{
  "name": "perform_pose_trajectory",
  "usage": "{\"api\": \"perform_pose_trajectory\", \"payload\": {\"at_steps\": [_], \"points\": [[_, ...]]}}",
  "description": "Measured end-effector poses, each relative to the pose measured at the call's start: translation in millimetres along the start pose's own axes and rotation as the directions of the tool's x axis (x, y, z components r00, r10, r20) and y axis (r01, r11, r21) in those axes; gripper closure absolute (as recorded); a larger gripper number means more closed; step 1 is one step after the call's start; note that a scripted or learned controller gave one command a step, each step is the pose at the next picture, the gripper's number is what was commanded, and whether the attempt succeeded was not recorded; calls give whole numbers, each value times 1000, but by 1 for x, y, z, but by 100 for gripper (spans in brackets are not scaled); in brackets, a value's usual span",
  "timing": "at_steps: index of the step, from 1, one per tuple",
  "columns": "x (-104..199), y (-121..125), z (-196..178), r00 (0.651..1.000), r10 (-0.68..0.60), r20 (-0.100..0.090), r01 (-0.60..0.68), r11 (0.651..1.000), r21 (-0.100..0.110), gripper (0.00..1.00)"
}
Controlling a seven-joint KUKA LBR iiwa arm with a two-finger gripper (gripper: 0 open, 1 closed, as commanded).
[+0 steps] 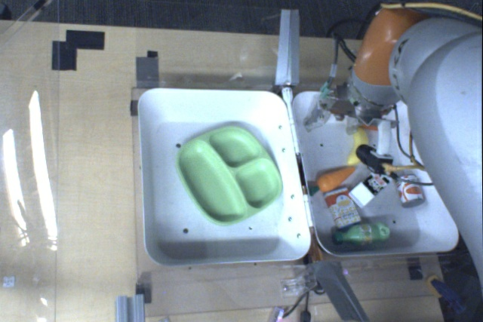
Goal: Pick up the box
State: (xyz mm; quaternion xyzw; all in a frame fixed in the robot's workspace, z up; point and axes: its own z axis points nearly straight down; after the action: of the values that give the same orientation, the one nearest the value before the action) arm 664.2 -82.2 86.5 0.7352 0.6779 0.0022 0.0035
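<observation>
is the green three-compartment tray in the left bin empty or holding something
Empty. The green three-compartment plastic tray lies flat in the left white bin, and all three of its wells show bare green.

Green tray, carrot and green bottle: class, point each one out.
Green tray (229,173): camera view, centre ridge.
Carrot (335,179): camera view, middle of body.
Green bottle (362,234): camera view, middle of body.

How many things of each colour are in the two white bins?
Green: 2, the divided tray and the bottle
Orange: 1, the carrot-like piece
Yellow: 1, a piece partly hidden by the arm
Red and white: 2, the box and the small can
Total: 6
</observation>
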Motion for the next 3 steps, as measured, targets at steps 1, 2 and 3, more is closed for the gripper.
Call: {"api": "perform_pose_trajectory", "payload": {"at_steps": [1, 2, 3], "points": [[-18, -51, -1, 1000, -3, -2, 3, 1000, 0, 0], [-39, -127, -3, 999, -39, -1, 39, 999, -3, 0], [19, -130, -97, 994, 108, 0, -108, 994, 6, 0]]}}
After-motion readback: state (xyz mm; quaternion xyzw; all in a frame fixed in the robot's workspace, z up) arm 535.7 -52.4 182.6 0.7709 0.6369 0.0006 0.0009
